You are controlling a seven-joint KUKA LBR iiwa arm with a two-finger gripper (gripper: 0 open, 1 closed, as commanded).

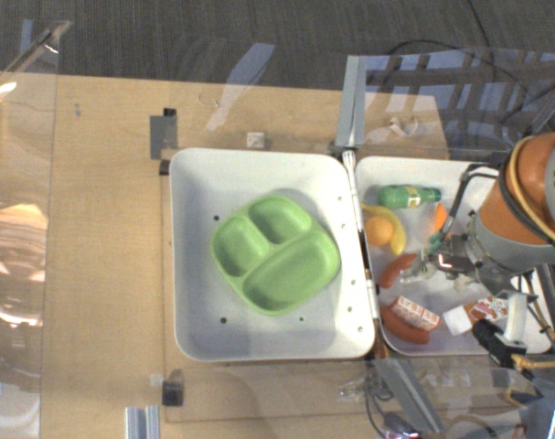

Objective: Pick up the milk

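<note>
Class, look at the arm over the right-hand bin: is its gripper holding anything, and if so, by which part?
It cannot be told. The gripper sits low over the right bin near the sausages, but no item is visibly between its fingers.

two bins side by side on the bench [94,245]. left bin [195,327]: one divided plate [275,254] lying near its middle, set askew to the walls. right bin [373,174]: a bottle [408,196] on its side along the far wall; below it a banana [395,231] with a round fruit [379,231] resting against it by the left wall; a carrot [439,218] to the right of these; two sausages nearer the front, one [396,269] above the other [407,329]; a flat packet [417,312] lying on the lower sausage; a small carton [458,319] just right of the packet. the arm [533,199] reaches over the right bin's right side.
</note>
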